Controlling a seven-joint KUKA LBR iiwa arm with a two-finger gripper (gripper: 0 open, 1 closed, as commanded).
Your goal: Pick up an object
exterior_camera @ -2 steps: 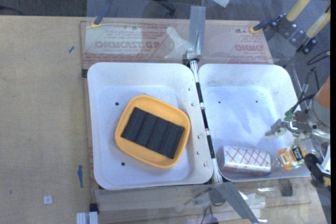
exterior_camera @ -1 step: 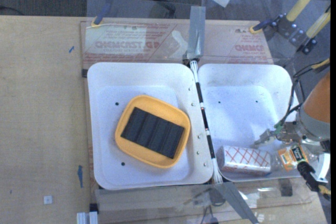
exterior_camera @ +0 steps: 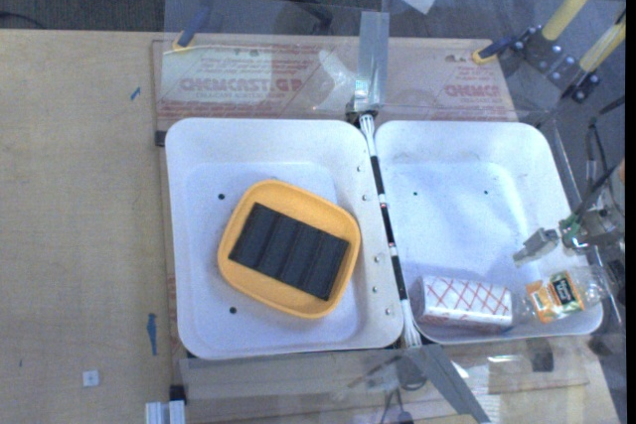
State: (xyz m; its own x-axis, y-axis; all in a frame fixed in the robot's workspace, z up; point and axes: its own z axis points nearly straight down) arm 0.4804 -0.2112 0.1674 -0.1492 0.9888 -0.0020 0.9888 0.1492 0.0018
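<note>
The gripper [exterior_camera: 545,243] sits at the far right edge of the right bin [exterior_camera: 447,164], just a grey tip poking in over the rim, and whether it is spread or pressed together cannot be told from here, it is too small and partly hidden. Nothing shows in its grasp. Just below it, in the bin's near right corner, lies a small orange packet [exterior_camera: 556,295] with a dark label, close under the tip though contact is unclear. A little further left along the near wall rests a white box with a red lattice pattern [exterior_camera: 465,301], lying flat and apart from the packet. Across the divider, the left bin [exterior_camera: 199,164] carries a yellow tray with a dark ribbed insert [exterior_camera: 290,248], turned at an angle, well away from the arm. By the look of it, the pick is not yet made: every object lies on a bin floor. The packet seems the likeliest target, with closing and lifting yet to come.
</note>
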